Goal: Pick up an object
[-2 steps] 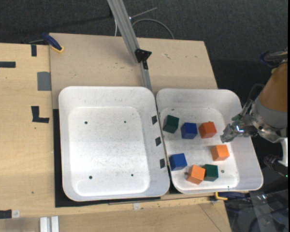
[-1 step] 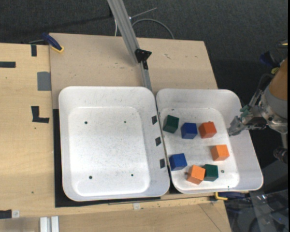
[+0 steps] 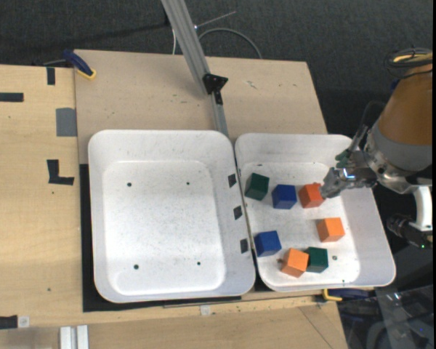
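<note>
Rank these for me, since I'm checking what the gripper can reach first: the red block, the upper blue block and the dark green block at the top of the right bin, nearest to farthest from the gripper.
1. Red block, right beside the gripper, on its left.
2. Upper blue block, further left in the same row.
3. Dark green block, near the bin's left wall.

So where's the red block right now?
The red block sits in the right bin, toward its far right side, just right of a blue block, with the gripper right beside it.
</note>
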You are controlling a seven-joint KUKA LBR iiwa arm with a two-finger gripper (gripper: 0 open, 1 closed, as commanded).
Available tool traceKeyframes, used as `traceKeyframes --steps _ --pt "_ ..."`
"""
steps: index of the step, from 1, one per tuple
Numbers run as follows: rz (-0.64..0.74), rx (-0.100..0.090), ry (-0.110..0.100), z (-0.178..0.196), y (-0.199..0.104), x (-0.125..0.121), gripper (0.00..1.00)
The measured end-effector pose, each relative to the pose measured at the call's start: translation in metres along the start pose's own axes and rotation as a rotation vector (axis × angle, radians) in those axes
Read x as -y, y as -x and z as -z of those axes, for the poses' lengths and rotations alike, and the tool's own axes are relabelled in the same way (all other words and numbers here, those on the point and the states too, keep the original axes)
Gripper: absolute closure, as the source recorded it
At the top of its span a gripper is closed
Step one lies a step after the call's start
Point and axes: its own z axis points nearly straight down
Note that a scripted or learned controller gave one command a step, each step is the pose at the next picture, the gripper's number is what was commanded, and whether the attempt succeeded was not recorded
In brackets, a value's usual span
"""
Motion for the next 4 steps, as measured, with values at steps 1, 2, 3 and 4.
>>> traceKeyframes --steps 1,2,3,4 --pt "0.001 -0.001 -0.001 0.007 -0.055 -0.014 1.00" --pt "-0.001 0.000 -0.004 -0.004 -0.100 -0.023 1.00" --pt "0.000 0.000 -0.005 -0.015 -0.153 -0.024 1.00" --pt "0.000 0.000 -0.003 -0.014 -0.199 -0.025 1.00"
